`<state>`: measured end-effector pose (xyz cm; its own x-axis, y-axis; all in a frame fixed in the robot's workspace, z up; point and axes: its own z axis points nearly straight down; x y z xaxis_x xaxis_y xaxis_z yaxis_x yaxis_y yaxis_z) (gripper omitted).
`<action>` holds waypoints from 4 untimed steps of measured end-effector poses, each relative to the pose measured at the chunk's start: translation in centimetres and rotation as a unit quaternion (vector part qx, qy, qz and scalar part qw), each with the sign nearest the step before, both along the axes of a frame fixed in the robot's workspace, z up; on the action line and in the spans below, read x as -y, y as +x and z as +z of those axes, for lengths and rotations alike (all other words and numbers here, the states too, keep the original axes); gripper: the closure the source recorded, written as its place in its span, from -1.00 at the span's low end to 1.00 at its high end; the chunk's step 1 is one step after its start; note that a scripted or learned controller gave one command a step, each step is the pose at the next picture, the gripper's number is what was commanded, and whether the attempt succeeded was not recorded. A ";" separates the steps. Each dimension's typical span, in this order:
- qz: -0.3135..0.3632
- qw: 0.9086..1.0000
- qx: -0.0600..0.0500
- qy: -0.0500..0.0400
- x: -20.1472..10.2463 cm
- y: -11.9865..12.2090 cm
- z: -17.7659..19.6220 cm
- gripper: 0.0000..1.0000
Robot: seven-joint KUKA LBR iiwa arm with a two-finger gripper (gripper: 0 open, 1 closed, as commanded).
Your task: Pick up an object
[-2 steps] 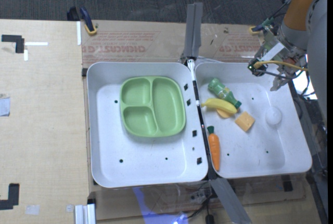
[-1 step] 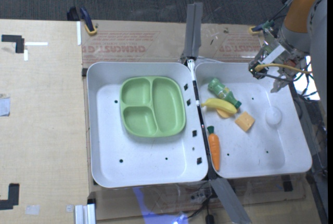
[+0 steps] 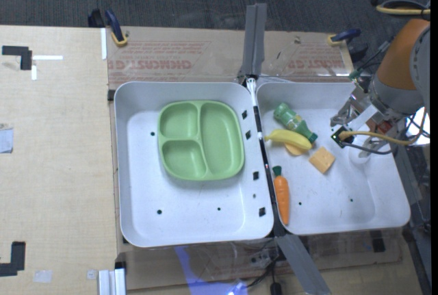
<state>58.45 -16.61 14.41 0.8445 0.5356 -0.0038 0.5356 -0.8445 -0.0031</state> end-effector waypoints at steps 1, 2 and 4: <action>-0.028 1.000 0.001 0.000 -5.1 0.4 -5.3 -1.00; -0.175 0.985 0.001 -0.001 -4.9 4.4 -4.8 -1.00; -0.182 0.983 0.001 -0.001 -7.2 6.1 -4.3 1.00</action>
